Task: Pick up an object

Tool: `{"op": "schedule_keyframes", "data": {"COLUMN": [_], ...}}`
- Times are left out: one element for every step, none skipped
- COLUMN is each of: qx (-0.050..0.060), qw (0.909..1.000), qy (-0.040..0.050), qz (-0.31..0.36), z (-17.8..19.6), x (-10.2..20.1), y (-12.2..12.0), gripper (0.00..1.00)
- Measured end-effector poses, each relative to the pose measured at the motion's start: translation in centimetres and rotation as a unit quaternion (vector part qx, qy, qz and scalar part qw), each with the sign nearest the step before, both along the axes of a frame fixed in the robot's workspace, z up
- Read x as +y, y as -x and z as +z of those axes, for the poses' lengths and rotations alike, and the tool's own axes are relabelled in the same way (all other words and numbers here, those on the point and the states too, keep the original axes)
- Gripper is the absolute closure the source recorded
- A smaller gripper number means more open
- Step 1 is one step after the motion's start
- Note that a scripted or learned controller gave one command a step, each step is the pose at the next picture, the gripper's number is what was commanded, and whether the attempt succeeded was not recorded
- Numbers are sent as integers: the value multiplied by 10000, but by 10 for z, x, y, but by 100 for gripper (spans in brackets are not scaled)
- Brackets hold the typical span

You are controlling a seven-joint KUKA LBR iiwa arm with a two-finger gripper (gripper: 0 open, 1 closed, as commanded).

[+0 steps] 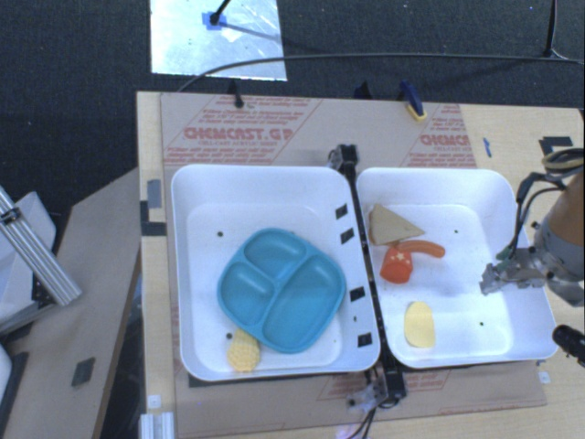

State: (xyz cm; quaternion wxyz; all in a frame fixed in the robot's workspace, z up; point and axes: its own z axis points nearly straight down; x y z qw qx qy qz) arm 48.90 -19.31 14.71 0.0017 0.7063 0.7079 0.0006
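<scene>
The right bin [494, 188] holds a tan wedge [393, 224], a thin orange stick [424, 248], a small red piece [397, 264] and a pale yellow oval [420, 324]. My gripper [502, 279] is low over the right side of this bin, reaching in from the right edge. It is well to the right of the red piece and up-right of the yellow oval, and touches none of them. The left bin [196, 199] holds a blue divided plate [281, 288] and a small yellow knobbly piece [242, 351] at its front.
The two white bins sit side by side on a cardboard sheet [274, 126], joined by a black strip [358, 245]. A foil square [218, 24] lies on the dark floor behind. A metal rail [37, 259] stands at the left. Cables run by the arm [559, 231].
</scene>
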Motion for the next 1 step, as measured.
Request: {"op": "schedule_keyframes", "data": {"qx": [-19], "qw": [10000], "qy": [7], "qz": [10], "z": [64], "x": [-1], "y": [2], "gripper": [100]}}
